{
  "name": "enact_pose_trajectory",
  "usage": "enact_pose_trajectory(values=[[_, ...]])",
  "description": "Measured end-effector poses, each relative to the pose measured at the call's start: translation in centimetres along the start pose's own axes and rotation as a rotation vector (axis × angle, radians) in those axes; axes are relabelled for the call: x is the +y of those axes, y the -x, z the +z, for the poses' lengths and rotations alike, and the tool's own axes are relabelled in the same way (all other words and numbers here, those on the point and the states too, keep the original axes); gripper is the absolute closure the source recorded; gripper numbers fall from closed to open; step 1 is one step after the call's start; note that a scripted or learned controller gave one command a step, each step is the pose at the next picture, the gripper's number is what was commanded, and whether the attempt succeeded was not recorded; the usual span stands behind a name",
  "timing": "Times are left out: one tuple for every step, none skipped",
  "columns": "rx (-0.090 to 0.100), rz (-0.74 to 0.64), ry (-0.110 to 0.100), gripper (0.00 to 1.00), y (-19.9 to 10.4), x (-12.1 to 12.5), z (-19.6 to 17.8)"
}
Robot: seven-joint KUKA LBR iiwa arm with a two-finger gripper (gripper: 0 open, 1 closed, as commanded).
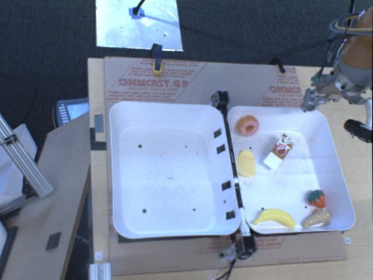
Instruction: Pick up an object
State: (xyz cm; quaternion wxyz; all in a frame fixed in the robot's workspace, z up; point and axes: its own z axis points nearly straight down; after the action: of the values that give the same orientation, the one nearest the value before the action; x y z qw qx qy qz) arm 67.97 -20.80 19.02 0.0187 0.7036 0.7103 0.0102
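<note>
Two shallow white plastic bins are seen side by side on the cardboard-covered worktop point(192, 77). The left white bin point(125, 156) has bare floor showing; the right white bin point(335, 156) has all the stuff in it.

In the right bin, a pink frosted toy doughnut point(247, 125) is parked near the far left corner. A pale yellow oval toy piece point(246, 163) lies closer to the camera, just beside the divider between the bins. A small white carton with a red-and-brown printed top point(278, 152) is lying tilted near the middle of the bin, apart from the other things. Along the near edge, a yellow plastic banana point(274, 217) is laid out, with a tan cone-shaped toy point(316, 218) to its right and a red toy strawberry with a green top point(316, 198) just behind that, near or maybe touching it, hard to say.

The grey arm with the orange band point(355, 51) is seen at the upper right, and the hand point(310, 101) is hanging over the far right corner of the right bin, at its rim. Nothing is seen gripped by it, and how far open it is can't be told, too small and blurry. All the objects are well apart from it, lying down on the bin floor.
</note>
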Motion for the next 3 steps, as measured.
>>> enact_pose_trajectory(values=[[-0.001, -0.001, 0.004, 1.0, 0.0, 0.1, -1.2], [-0.003, -0.002, 0.009, 1.0, 0.1, 0.3, -2.3], [-0.004, -0.003, 0.013, 1.0, 0.1, 0.4, -3.4]])
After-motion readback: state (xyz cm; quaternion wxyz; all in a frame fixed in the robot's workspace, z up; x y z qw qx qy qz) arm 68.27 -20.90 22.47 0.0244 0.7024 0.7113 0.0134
